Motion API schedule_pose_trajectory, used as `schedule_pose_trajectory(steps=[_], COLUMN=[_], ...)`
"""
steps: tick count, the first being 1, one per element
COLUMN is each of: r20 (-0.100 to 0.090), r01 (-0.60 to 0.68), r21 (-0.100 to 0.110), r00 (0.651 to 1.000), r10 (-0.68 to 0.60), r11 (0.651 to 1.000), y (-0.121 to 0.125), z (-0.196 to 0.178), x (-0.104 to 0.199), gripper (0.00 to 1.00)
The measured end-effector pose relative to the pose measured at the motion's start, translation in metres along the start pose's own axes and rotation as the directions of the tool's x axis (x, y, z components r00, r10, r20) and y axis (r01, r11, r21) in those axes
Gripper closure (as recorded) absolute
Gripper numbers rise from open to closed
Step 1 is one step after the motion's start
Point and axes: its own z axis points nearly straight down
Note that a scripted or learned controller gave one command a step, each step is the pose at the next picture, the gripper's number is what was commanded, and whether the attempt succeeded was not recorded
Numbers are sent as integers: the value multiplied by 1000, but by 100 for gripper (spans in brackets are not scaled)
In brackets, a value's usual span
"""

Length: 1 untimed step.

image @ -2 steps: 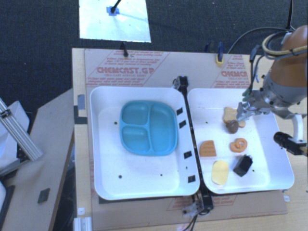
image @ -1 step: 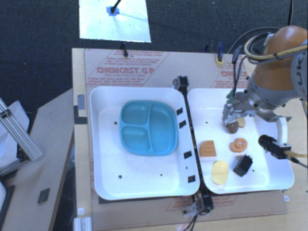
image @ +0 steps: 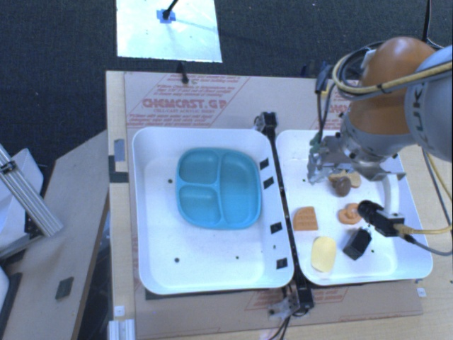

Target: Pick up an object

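The right white bin (image: 417,261) holds several small objects. An orange toast-shaped piece (image: 306,218) lies near the bin's left wall, with a pale yellow oval piece (image: 323,253) in front of it. A small orange piece (image: 349,214) lies in the middle. A brown lump (image: 341,185) and a tan piece (image: 353,179) sit close together further back. My gripper (image: 318,165) hangs over the back left part of this bin, just left of the brown lump. Nothing is visibly held.
The left white bin (image: 159,261) holds a blue divided plate (image: 216,188). A black ridge with clips (image: 277,190) separates the two bins. A black connector on a yellow cable (image: 379,220) and a black block (image: 357,244) hang over the right bin's front.
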Motion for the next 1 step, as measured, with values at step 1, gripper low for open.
schedule_pose_trajectory(steps=[1], r20=[-1], r01=[3], r21=[-1], r00=[1000], r10=[-3], r11=[1000], y=[-6], z=[-5], x=[55], gripper=[100])
